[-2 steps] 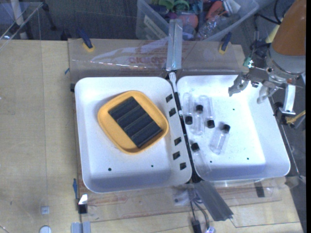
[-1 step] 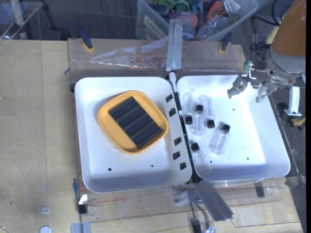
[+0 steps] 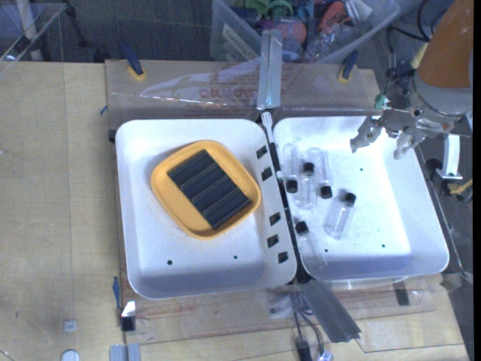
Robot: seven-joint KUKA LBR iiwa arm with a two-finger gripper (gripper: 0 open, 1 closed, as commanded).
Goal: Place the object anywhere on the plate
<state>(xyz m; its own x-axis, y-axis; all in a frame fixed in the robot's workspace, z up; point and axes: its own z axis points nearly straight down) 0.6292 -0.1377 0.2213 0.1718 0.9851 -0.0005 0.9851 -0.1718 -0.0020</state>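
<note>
At the upper right of the frame the gripper [image 3: 383, 134] hangs over the back edge of the right bin [image 3: 421, 224], its two fingers spread apart with nothing between them. Several clear vials [image 3: 338, 215] with black caps lie scattered in that bin's left half, toward the frame's centre. The yellow plate [image 3: 167, 190], carrying a black ridged insert [image 3: 209, 189], sits in the left bin [image 3: 143, 262].

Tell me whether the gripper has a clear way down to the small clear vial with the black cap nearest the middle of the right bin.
Probably yes. The gripper hangs over the right bin, up and right of the vial, with bare floor between them and nothing lying over the vial.
</note>
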